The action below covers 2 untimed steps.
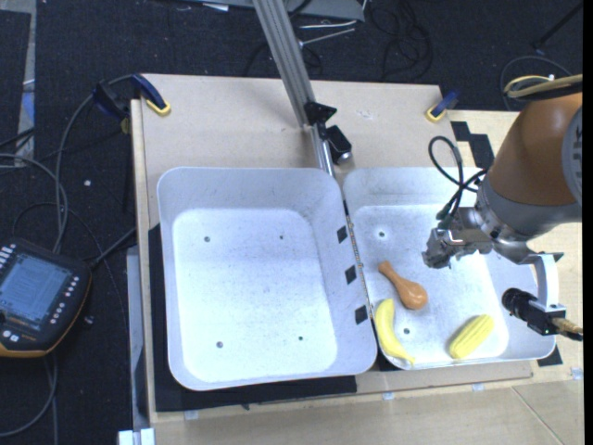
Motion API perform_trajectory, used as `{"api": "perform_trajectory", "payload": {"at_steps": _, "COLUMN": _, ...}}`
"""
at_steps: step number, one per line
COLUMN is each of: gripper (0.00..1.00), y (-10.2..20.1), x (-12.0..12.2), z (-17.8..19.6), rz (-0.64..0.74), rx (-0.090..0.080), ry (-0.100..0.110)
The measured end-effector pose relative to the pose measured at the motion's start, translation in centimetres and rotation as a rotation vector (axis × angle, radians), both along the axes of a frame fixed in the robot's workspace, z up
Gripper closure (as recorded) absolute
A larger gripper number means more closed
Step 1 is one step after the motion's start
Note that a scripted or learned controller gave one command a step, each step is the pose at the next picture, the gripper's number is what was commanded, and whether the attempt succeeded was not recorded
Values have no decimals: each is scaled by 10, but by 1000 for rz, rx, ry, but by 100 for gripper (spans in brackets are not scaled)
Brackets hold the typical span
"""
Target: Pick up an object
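Black floor w/ cables rings the bench; two white bins sit side by side. Gripper (443, 251) hangs over the right bin (389, 188); its state can't be told. Just beside it lies the orange drumstick toy (405, 286), prob. light, stiff plastic, slick; best grabbed across the thin neck. Nearer the front rim: banana (392, 333), yellow corn (471, 336), both apart. Left bin (176, 197) beyond.

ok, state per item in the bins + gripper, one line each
gripper: low over the right bin, above the toys; grip state cannot be told
orange drumstick toy: lying flat in right bin, free
banana: lying along right bin's left wall, free
yellow corn toy: lying near right bin's front edge, free
right bin: holds all three toys
left bin: flat on bench
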<state>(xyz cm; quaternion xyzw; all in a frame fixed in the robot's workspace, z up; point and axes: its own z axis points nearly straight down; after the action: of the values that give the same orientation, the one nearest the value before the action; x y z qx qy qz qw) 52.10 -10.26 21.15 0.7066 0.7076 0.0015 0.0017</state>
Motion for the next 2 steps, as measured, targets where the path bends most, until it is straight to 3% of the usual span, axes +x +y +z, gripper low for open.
{"api": "perform_trajectory", "payload": {"at_steps": 1, "gripper": 100, "y": 0, "x": 0, "z": 11, "rz": -1, "rx": 0, "ry": 4}}
{"api": "perform_trajectory", "payload": {"at_steps": 2, "gripper": 100, "y": 46, "x": 18, "z": 22, "rz": 3, "rx": 1, "ry": 4}}
